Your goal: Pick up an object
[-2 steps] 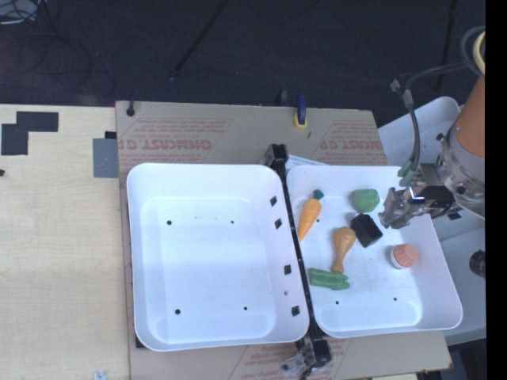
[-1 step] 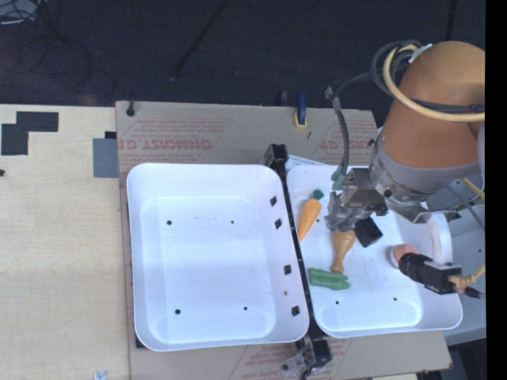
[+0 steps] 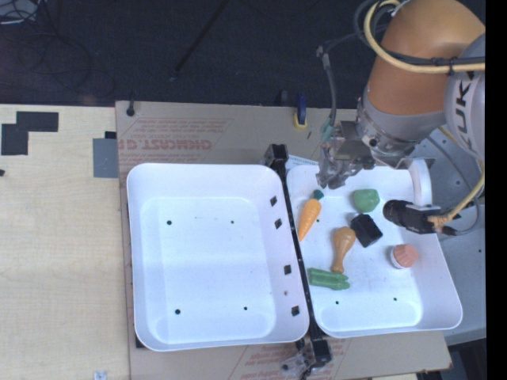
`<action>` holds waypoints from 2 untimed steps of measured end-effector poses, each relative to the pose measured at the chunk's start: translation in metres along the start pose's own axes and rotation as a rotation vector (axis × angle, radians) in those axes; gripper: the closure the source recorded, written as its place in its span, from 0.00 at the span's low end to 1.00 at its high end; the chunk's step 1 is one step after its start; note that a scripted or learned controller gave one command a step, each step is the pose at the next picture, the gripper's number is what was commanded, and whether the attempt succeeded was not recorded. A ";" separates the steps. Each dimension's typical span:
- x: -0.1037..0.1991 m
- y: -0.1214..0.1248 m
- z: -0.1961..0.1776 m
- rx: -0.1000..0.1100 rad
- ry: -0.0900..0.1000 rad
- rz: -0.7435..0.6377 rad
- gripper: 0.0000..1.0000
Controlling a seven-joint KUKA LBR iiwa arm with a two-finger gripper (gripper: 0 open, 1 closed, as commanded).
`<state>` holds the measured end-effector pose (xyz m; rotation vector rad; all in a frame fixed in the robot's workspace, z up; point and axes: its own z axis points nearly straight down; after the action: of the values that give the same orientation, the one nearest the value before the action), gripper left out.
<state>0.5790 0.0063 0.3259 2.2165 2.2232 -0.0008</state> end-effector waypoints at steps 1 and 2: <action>0.054 0.039 -0.023 0.000 0.003 -0.002 1.00; 0.003 -0.018 -0.023 0.008 0.001 0.008 1.00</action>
<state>0.5609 0.0095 0.3485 2.2293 2.2191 -0.0079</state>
